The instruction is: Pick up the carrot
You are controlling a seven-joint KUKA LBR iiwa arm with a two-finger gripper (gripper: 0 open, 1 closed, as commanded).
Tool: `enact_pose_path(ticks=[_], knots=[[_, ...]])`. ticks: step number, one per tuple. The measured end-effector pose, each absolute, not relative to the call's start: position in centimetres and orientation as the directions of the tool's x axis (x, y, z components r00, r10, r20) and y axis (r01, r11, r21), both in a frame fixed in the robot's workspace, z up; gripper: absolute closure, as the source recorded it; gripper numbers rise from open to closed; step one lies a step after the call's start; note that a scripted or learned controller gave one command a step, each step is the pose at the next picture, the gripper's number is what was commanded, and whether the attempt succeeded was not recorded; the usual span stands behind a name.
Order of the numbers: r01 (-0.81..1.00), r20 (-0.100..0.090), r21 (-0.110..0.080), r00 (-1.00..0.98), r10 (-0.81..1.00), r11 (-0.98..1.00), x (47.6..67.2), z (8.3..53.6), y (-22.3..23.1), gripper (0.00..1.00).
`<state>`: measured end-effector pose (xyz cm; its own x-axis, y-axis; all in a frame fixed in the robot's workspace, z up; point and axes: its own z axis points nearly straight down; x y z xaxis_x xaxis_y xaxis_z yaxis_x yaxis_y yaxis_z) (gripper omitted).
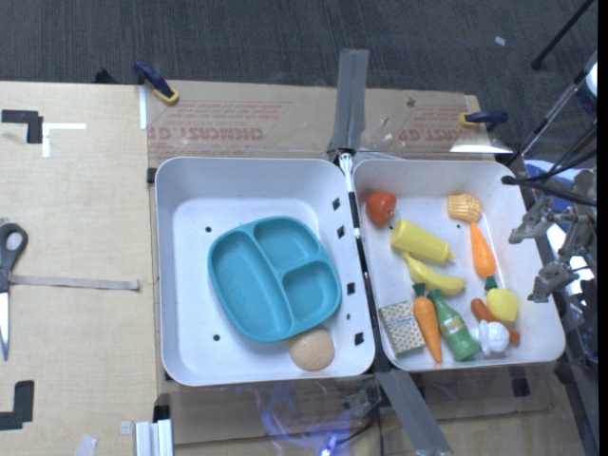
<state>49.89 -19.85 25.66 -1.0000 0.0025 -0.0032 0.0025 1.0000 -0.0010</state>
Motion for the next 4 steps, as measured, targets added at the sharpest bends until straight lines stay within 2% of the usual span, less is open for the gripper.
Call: enact_pose_path(ticks=[1, 2, 3, 4], knots=[[-0.013, -0.003, -0.001, -1.0, -0.013, 1.0, 51.2, 9.3, -22.1, 0.0], [0.126, -0.004, 0.0, -0.992, 0.126, 0.992, 53.4, 9.3, -16.6, 0.0], [0.288, -0.003, 0.0, -0.958, 0.288, 0.958, 57.9, 9.2, -9.6, 0.0], [0.047, -0.005, -0.001, -0.999, 0.047, 0.999, 59.5, 13.9, -12.3, 0.0]])
